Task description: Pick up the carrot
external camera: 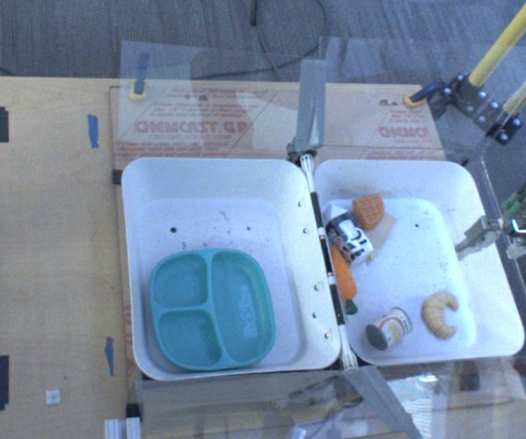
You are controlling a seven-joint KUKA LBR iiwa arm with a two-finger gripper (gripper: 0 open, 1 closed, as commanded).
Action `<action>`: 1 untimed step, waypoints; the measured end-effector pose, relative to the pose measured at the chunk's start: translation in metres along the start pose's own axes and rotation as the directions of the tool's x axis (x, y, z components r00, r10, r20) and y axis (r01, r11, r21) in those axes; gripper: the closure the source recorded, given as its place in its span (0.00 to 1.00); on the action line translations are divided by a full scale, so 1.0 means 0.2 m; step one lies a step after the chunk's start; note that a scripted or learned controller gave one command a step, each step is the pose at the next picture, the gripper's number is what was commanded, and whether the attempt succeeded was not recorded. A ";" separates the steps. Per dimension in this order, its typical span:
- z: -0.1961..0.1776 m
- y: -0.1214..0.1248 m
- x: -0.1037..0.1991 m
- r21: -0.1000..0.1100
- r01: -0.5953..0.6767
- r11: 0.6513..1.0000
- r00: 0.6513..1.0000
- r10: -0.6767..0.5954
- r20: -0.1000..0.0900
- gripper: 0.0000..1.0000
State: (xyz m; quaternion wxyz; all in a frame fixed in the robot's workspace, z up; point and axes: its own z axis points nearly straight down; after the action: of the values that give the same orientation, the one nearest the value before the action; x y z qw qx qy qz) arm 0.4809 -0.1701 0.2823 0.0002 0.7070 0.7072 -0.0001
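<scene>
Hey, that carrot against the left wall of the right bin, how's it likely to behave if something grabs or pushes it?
The carrot looks like a smooth, tapered toy, so probably stiff, light and a bit slippery. Its rounded shape suggests it may roll. It lies along the bin wall with a small black-and-white object at its upper end, so a push would likely jam it there.

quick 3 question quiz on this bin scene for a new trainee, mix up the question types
1. True or false: the carrot lies against the left wall of the right bin.
2. Multiple choice: what sits in the left bin? A) a croissant B) a teal divided plate C) a can
3. Fill in: near the right bin's front edge, the small can lies to the left of the ____.

Key:
1. True.
2. B, the teal divided plate.
3. The croissant.
</scene>
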 end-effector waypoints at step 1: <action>0.66 0.11 0.13 -0.001 0.547 0.837 0.837 -0.547 -0.001 0.00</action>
State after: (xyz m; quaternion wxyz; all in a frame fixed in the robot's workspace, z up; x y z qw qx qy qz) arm 0.5019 -0.1436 0.1494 0.0001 0.4759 0.8795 0.0007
